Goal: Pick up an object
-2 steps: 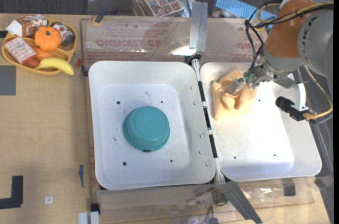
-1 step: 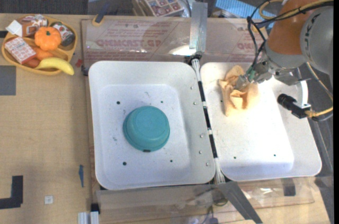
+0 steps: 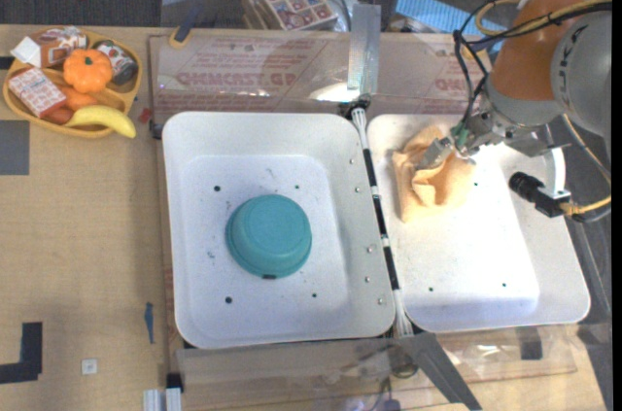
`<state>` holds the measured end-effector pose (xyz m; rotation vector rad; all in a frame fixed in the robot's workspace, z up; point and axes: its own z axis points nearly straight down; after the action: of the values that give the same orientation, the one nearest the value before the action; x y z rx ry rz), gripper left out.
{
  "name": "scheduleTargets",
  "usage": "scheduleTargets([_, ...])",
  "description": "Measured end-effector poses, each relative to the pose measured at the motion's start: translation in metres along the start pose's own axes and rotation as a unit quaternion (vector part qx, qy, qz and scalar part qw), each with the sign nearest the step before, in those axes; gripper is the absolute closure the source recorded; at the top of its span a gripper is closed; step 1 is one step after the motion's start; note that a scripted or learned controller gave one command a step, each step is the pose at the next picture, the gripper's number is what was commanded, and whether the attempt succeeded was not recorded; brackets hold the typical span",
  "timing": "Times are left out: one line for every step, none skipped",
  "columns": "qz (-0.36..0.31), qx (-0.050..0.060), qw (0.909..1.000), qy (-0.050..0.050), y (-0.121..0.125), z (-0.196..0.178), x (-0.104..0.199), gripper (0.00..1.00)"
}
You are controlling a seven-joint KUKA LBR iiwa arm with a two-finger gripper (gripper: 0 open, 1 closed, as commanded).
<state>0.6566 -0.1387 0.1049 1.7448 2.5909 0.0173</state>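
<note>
Seemingly the tool [image 3: 450, 147] pinches the tan cloth [image 3: 431, 176], bunched in the right bin [image 3: 505, 292].

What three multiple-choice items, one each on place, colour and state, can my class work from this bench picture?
1. Where does the round teal bowl lie?
A. Left white bin
B. Right white bin
C. On the wooden bench

2. What colour is the crumpled cloth?
A. Blue
B. Pale orange-tan
C. Black

3. How does the bowl sit?
A. Upright
B. Upside down
C. On its edge

Answers:
1. A: the bowl lies in the left-hand bin.
2. B: the cloth by the end effector is orange-tan.
3. B: its flat base faces up and no hollow shows.
</note>
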Motion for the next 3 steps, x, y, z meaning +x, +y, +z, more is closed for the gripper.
scheduleTargets([-0.087,0.012,0.9962,0.000,0.016,0.011,0.014,0.00])
scheduleTargets([-0.065,0.003,0.9979,0.000,0.012,0.012,0.034,0.00])
scheduleTargets([-0.123,0.002,0.9924,0.000,-0.004,0.011,0.045,0.00])
